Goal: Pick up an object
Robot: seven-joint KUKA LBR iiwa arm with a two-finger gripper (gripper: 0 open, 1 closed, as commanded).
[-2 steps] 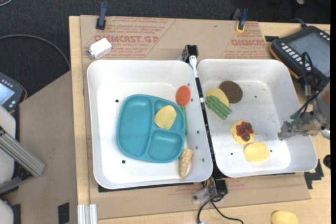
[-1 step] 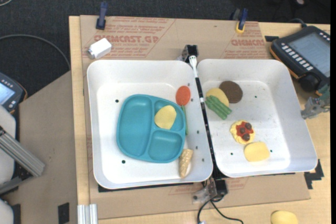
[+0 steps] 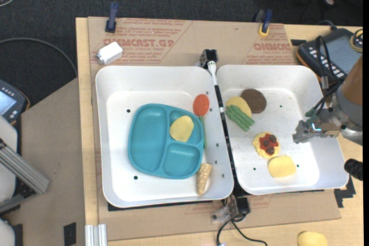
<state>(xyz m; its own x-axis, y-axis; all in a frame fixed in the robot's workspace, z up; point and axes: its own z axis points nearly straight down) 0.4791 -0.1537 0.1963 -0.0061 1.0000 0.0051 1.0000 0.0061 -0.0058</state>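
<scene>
My gripper [image 3: 304, 132] hangs over the right side of the right bin [image 3: 305, 82], with the arm coming in from the right edge. Left of it, apart from it, lies a yellow disc with red bits [image 3: 267, 144]. A plain yellow lump [image 3: 282, 167] rests below that disc. Farther up the bin sit a brown round piece [image 3: 254, 99], a pale yellow piece [image 3: 238, 105] and a green ridged piece [image 3: 240, 118], bunched together. Nothing shows in the gripper.
The left bin [image 3: 109, 124] bears a blue divided plate [image 3: 151, 141] with a yellow piece [image 3: 182, 128] on it. An orange-red piece [image 3: 200, 105] and a tan cob-like piece [image 3: 203, 178] lie beside the plate. A ridge [image 3: 222, 124] divides the bins.
</scene>
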